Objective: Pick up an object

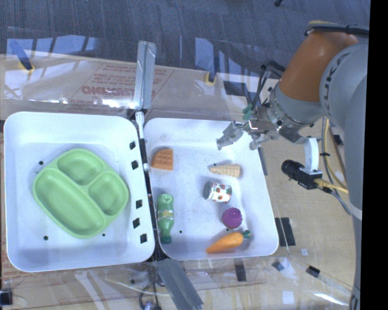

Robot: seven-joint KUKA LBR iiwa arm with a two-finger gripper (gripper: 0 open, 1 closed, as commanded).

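My gripper [240, 137] hangs over the back edge of the right bin [188, 129], open, with nothing between its fingers. In that bin lie an orange waffle piece [162, 159], a tan cone [226, 169], a small white patterned cup [219, 192], a purple ball-like fruit [232, 217], an orange carrot [227, 242] and a green bottle [164, 217]. The cone is the closest to the gripper, just in front of it. The waffle piece sits to the gripper's left.
The left bin [29, 129] holds a green divided plate [80, 192]. A metal bar [144, 76] runs back from the seam between the bins. The arm's orange band [311, 60] and cables [308, 171] crowd the right bin's far right corner.
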